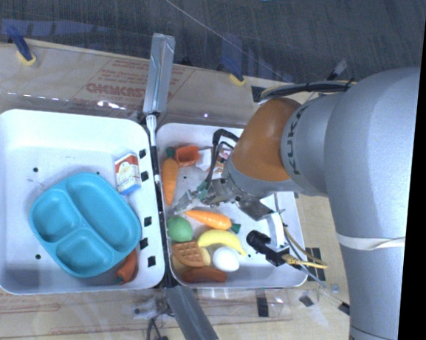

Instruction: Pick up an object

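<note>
A carrot [208, 218] lies in the right bin [286, 277] among the toy food, beside a banana [220, 239], a white egg [226, 260] and a green ball [180, 228]. We see the hand [205, 193] low over it; whether it is spread we cannot tell. A blue tray [82, 222] fills the left bin [23, 141].

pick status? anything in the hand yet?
Done: the arm's hand is down inside the right white bin, above the toy food. In hand: nothing visibly lifted; the orange toy carrot, yellow toy banana and white toy egg lie in the bin. Left: grasp and lift.
</note>
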You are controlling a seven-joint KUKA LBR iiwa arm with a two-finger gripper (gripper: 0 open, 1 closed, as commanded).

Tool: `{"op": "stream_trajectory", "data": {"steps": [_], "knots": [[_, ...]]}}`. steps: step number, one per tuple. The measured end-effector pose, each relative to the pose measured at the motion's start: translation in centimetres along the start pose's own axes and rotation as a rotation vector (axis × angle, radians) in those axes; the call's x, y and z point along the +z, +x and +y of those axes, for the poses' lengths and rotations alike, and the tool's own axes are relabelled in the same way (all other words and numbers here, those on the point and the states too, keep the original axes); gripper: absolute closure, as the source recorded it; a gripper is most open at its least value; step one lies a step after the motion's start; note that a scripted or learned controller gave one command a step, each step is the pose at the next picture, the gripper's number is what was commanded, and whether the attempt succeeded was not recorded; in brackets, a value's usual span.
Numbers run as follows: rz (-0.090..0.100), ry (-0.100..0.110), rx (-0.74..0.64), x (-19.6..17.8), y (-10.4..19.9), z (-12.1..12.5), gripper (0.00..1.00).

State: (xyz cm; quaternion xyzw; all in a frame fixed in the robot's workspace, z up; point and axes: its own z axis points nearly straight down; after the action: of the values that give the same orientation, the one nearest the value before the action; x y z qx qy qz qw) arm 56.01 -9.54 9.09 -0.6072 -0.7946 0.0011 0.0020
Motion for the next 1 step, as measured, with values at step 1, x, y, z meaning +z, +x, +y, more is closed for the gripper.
{"op": "stream_trajectory", "data": {"steps": [1], "knots": [[0.000, -0.001, -0.010, 0.03, 1.96, -7.76, 0.00]]}}
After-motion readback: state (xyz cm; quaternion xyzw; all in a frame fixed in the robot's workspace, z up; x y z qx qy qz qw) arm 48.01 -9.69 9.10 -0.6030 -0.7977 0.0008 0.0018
